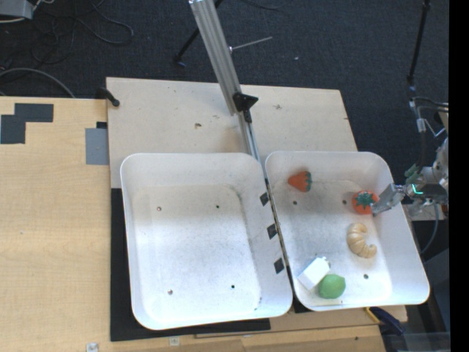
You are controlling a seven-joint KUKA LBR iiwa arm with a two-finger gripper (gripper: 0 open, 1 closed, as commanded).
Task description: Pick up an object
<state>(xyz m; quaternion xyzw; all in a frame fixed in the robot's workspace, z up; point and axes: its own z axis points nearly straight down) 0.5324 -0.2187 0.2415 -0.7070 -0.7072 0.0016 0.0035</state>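
Note:
The right bin (399, 196) holds several small objects. A red strawberry-like toy (299, 181) lies near its far left side. A red and orange tomato-like toy (363, 201) sits toward the right wall. A tan croissant (360, 240) lies just nearer than it. A white block (314, 272) and a green ball (331, 286) rest together at the near edge. My gripper (388, 199) reaches in low over the bin's right wall, its tip right beside the tomato-like toy, touching it or nearly so.
The left bin (146, 174) stands beside the right one, with a divider carrying black clips (270, 230) between them. A slanted aluminium post (220, 57) rises behind the bins. Cables and equipment (429, 123) crowd the right edge.

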